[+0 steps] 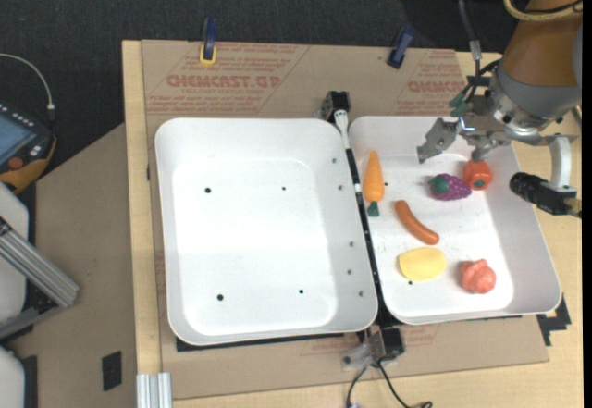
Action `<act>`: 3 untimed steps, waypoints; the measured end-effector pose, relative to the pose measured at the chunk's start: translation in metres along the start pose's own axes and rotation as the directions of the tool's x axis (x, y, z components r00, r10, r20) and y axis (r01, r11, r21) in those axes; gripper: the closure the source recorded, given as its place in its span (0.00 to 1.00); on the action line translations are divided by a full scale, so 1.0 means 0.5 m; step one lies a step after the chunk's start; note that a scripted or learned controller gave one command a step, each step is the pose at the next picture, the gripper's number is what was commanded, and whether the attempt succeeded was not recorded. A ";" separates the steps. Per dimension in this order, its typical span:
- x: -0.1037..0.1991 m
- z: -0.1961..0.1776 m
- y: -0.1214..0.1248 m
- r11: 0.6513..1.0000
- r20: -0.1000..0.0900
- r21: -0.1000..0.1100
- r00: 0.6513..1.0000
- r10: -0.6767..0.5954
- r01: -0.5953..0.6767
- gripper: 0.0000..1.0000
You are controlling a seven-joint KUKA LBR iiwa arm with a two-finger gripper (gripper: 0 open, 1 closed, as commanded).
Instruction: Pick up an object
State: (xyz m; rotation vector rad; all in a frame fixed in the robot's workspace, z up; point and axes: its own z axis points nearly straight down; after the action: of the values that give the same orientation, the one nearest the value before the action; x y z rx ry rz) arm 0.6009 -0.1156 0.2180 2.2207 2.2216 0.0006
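Fingers (435,142) of the gripper (455,140) hang spread and grasping nothing, the nearer grey one angled down-left over the back of the right bin (527,277), just behind the purple grape bunch (450,186) and the small orange-red fruit (477,175) beside it. The second finger is lost in wrist clutter, so the spread is a judgement from the one that shows plainly. Any toy would serve the task; the nearest two touch each other, which in my view makes a clean pinch awkward — one finger could shove the neighbour instead of closing on the target. A better bet may be a piece with bare floor on both sides: the sausage (416,222), the yellow lemon-like piece (422,264) or the red strawberry-like piece (477,277). For the long sausage, closing across its narrow width, centred along its length, would probably hold best. The carrot (373,179) lies close against the wall shared with the left bin (185,212), leaving little room on that side. Height of the gripper above the floor cannot be read from this slant — and the arm (546,36) is cut off at the upper right.
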 end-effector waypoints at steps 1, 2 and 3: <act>0.134 0.041 -0.113 1.000 -0.004 0.009 1.000 -0.004 0.004 0.00; 0.261 0.069 -0.171 1.000 -0.003 0.006 1.000 -0.004 0.004 0.00; 0.209 -0.086 0.010 1.000 0.003 -0.015 1.000 -0.001 0.001 0.00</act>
State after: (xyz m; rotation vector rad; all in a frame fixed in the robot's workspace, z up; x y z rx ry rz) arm 0.6061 -0.0114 0.2611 2.2109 2.2135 0.0142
